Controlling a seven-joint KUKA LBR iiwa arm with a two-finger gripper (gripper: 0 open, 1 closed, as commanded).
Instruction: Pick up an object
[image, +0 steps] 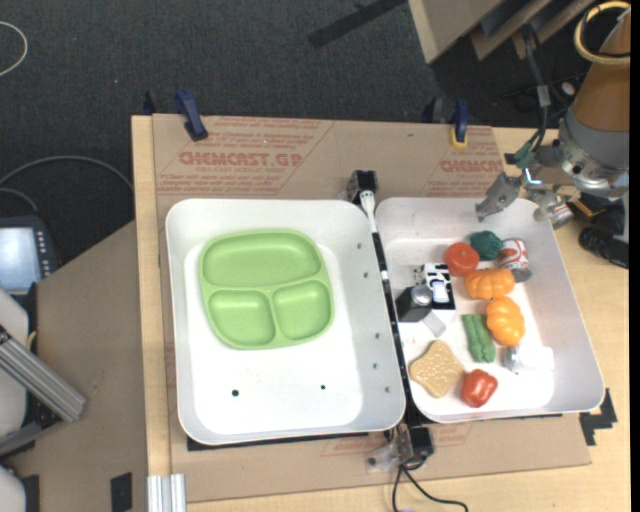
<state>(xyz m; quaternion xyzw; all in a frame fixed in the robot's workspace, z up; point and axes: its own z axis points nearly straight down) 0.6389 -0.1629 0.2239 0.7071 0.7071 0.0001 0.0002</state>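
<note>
The right bin (570, 330) holds several toy foods: a red tomato (462, 258), a dark green piece (487, 242), a small can (515, 253), two orange fruits (490, 284) (505, 320), a green vegetable (478, 337), a tan cracker (437, 368) and a red pepper (479, 387). My gripper (523, 204) hangs over the bin's back right corner, above and behind the dark green piece and the can. Its two fingers are spread apart, open, with nothing between them.
The left bin (190, 330) holds a green divided plate (266, 288). A black-and-white block (436, 283) and a dark grey piece (413, 303) lie near the right bin's left wall. Clamps (190, 113) (459, 124) sit on the bench's back edge.
</note>
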